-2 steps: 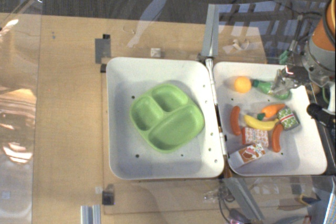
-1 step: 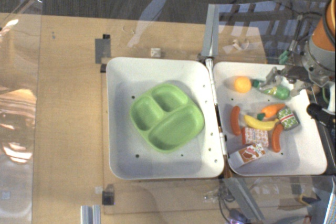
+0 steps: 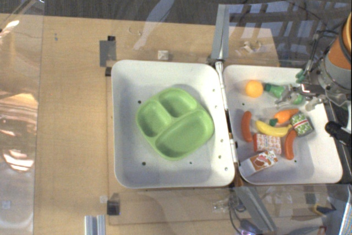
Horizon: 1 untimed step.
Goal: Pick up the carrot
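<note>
- The carrot (image 3: 286,116) is lying in the right bin (image 3: 324,170), in its upper middle part, small, smooth and orange like moulded plastic.
- Its long axis is running at a shallow slant: the narrow orange end is pointing left and a little down toward the banana (image 3: 272,129), and the stubby green-topped end is sitting up and to the right.
- The carrot is touching the banana's upper edge and is just beside the green-and-white packet (image 3: 302,125) on its right.
- The gripper (image 3: 300,93) is hanging above and slightly right of the carrot, near it but apart from it, with metal parts over a green bottle-like toy (image 3: 275,87).
- The jaws are sitting in clutter, so I cannot tell whether they are spread or pressed together; nothing is showing pinched between them.
- The arm is reaching in from the right, grey with an orange band at the frame edge.
- Around the carrot: a round orange fruit (image 3: 253,88) at upper left, two glossy red sausages (image 3: 246,126), one left and one lower right, and two small printed cartons (image 3: 266,143) below the banana.
- The left bin (image 3: 124,118) is carrying a lime-green divided plate (image 3: 175,123), matte plastic with three compartments, tilted on a diagonal.
- Both bins are shallow, white and round-cornered, resting on the pale wooden bench (image 3: 66,118).
</note>
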### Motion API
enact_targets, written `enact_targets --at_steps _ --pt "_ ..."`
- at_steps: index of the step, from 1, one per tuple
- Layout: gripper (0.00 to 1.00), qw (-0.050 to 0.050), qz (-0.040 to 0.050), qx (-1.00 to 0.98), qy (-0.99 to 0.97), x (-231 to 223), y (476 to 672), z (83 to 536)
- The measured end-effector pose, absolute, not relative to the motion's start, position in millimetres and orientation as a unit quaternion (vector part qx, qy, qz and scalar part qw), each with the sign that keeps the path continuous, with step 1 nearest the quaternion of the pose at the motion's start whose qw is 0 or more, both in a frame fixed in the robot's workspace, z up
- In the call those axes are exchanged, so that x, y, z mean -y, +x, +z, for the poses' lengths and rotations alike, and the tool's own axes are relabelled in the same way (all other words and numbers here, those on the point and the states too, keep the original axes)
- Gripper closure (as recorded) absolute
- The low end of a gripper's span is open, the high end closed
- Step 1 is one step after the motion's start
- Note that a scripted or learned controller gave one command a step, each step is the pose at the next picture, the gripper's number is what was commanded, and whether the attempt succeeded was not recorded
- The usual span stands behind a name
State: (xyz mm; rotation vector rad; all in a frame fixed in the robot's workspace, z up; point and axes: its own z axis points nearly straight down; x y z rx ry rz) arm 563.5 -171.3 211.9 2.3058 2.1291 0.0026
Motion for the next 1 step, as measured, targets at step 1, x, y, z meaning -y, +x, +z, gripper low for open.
enact_targets --at_steps 1 --pt "0.0 0.004 0.0019 -0.735 0.678 175.4 611.8 96.3"
